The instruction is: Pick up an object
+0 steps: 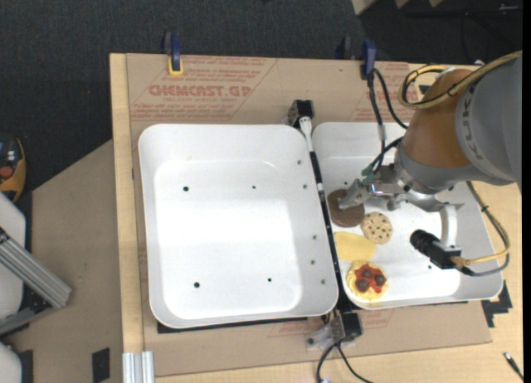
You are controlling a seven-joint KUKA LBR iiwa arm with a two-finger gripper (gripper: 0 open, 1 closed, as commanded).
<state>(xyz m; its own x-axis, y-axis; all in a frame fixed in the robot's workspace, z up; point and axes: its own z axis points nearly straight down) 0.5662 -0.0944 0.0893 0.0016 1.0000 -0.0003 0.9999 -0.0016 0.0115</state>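
In the right bin (348,143) several toy foods lie along its left side. A brown round piece (343,210) sits nearest the divider. Next to it is a chocolate-chip cookie (377,227), then a yellow slice (353,246) and a small tart with red berries (367,280) at the front. The grey arm with its orange band (436,128) comes in from the right. My gripper (362,194) hangs low over the upper right edge of the brown piece, seemingly touching it. The wrist hides much of the gripper.
The left bin (166,157) lies alongside, parted by a black rail (318,199). A black fitting with cables (433,249) hangs from the arm over the right bin's front right. Blue clamps (172,48) hold the bench's back edge.
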